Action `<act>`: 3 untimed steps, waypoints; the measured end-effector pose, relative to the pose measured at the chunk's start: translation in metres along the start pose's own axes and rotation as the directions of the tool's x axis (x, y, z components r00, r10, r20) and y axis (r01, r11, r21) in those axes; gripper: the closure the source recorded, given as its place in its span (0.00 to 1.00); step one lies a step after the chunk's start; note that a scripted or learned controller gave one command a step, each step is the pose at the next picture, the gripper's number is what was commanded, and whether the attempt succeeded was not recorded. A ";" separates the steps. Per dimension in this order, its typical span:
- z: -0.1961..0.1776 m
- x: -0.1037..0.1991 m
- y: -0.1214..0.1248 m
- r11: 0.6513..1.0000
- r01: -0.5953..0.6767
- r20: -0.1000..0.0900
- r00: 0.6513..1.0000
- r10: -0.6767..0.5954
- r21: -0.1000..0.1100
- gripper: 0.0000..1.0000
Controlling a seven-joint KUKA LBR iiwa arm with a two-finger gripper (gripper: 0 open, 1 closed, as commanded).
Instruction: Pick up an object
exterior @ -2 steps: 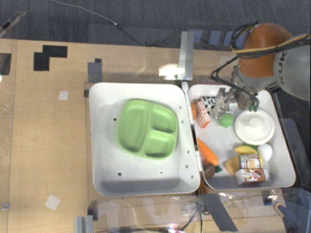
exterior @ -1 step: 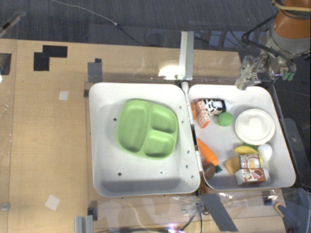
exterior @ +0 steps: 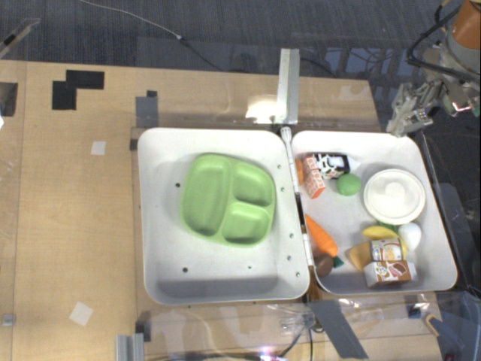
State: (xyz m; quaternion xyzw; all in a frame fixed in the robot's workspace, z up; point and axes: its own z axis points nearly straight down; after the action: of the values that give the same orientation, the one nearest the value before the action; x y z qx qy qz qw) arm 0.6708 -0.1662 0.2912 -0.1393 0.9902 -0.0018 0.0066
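My gripper (exterior: 409, 115) hangs at the upper right, above the far right corner of the right bin (exterior: 432, 173), with nothing between its fingers. In that bin lie a small carton with a black and white cow pattern (exterior: 325, 165), a green ball (exterior: 348, 184), a white bowl (exterior: 394, 195), an orange carrot (exterior: 322, 235), a yellow banana-like piece (exterior: 373, 239), a white egg (exterior: 410, 236) and a small printed can (exterior: 389, 271). The left bin (exterior: 161, 269) holds a green divided plate (exterior: 228, 198).
A metal post (exterior: 288, 89) stands at the back between the two bins. The wooden bench (exterior: 68, 224) stretches to the left with black marks on it. Cables run across the dark floor behind.
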 end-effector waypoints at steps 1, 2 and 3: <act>-0.003 0.010 -0.036 0.968 0.249 0.000 0.968 -0.249 0.000 1.00; -0.006 0.010 -0.036 0.929 0.371 0.000 0.929 -0.371 -0.001 1.00; 0.010 0.010 -0.036 0.868 0.497 -0.001 0.868 -0.497 -0.003 1.00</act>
State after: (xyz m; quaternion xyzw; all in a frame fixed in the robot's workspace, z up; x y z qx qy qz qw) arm 0.6710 -0.2037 0.2816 -0.3893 0.9211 -0.0022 0.0050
